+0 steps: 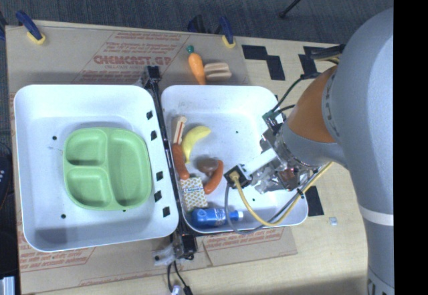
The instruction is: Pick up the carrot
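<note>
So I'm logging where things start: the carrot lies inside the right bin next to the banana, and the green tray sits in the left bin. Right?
Not quite. The camera view shows the carrot outside the right bin, on the bench beyond its far rim. The green tray does sit in the left bin.

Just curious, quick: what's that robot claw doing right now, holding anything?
Gripper: low over the right bin; open or closed cannot be told.

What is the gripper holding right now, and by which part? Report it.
Cannot be told. The two-finger gripper hangs over the right white bin, away from the orange carrot lying outside the bin on the bench.
</note>
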You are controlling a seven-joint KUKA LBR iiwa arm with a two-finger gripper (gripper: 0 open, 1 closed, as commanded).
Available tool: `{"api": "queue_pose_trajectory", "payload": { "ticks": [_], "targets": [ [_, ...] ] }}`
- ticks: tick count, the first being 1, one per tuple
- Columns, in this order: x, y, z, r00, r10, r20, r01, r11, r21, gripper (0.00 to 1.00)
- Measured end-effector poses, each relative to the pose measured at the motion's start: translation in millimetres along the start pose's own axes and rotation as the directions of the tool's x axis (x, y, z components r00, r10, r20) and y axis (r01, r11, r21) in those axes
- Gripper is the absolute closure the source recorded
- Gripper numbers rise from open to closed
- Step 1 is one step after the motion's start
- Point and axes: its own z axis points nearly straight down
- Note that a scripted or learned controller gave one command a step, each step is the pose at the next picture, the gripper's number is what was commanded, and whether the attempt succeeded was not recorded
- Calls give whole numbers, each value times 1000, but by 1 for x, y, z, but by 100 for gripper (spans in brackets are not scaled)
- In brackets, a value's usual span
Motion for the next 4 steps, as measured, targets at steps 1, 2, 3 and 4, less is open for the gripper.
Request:
{"api": "queue_pose_trajectory", "payload": {
  "ticks": [1,2,3,4],
  "targets": [
    [60,6,-104,997,74,-4,-74,997,-2,100],
    [35,15,-207,998,61,-4,-61,998,-4,100],
    [54,-75,-56,995,96,1,-96,995,0,100],
    [87,-87,-153,995,97,-3,-97,995,-4,100]
  ]
}}
